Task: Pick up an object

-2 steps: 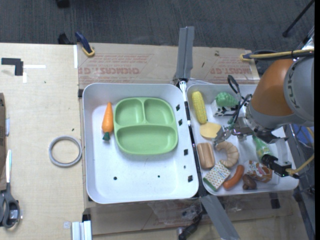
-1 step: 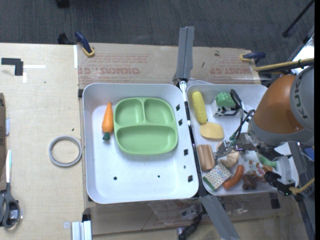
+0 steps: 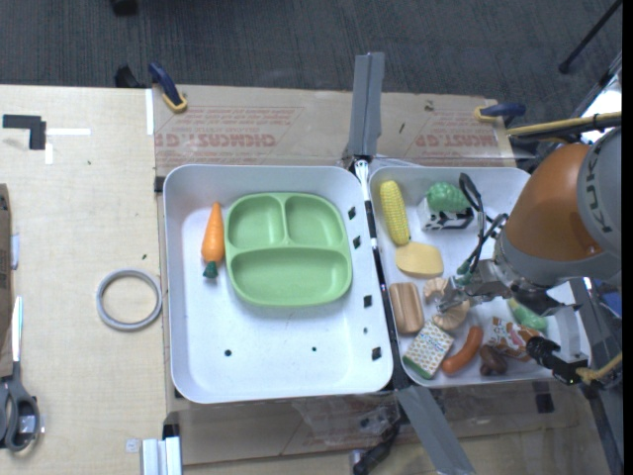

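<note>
The right bin (image 3: 495, 173) holds a jumble of toy food: a corn cob (image 3: 394, 212), a yellow wedge (image 3: 419, 259), a green, white and black toy (image 3: 447, 206), a brown bun (image 3: 406, 307), a speckled cracker (image 3: 428, 350), a red-orange sausage (image 3: 462, 350) and a beige piece (image 3: 450, 318). My gripper (image 3: 453, 297) reaches in from the right and sits low in the middle of this bin, just above the beige piece and right of the bun. The wrist hides what lies under it.
The left bin (image 3: 277, 369) holds a green divided plate (image 3: 289, 249) with a carrot (image 3: 212, 236) beside it on the left. A grey tape ring (image 3: 129, 298) and scissors (image 3: 18, 404) lie on the bench to the left. A green item (image 3: 529, 317) and a brown item (image 3: 495, 361) lie under the arm.
</note>
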{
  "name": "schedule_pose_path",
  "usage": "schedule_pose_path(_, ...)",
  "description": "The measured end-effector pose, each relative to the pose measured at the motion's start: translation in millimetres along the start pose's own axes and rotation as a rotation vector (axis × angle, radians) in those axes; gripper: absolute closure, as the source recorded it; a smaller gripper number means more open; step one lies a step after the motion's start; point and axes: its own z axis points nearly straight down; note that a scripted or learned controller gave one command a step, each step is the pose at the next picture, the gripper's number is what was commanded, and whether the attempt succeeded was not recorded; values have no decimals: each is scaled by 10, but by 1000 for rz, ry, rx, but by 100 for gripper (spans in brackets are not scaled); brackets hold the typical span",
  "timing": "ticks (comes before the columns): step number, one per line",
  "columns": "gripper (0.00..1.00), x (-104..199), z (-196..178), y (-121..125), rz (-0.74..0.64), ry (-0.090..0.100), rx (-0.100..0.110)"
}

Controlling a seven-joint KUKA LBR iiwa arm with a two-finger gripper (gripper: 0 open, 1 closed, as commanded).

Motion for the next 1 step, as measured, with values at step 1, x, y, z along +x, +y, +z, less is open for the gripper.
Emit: schedule_pose_path(1, 100, -113, 89, -305, -202, 1, -1)
